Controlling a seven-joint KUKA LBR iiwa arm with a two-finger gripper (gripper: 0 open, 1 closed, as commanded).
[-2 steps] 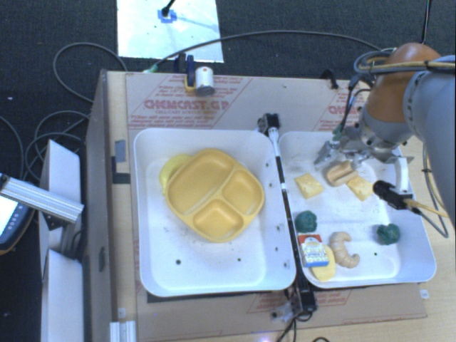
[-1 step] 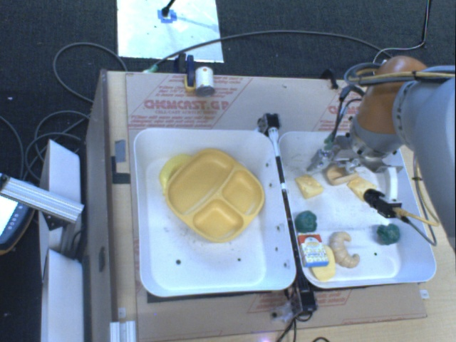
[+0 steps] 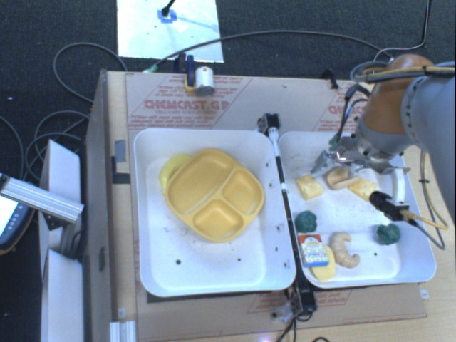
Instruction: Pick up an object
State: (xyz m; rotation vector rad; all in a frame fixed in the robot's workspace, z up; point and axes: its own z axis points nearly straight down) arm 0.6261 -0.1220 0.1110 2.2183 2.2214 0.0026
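A cardboard-covered desk [image 3: 235, 98] is seen bearing two white bins, and over the right bin [image 3: 417, 262] the tool [image 3: 340, 161] is lowered, with a tan food piece [image 3: 338, 177] lying directly beneath it; whether the tool is open or closed cannot be told. A pale wedge [image 3: 309, 187] is found just to its left and another yellow piece [image 3: 362, 188] just beside it. A failed grasp is judged likely, since the crowded pieces could be nudged aside or caught together.

Overhead slanted view onto both bins [image 3: 214, 137]
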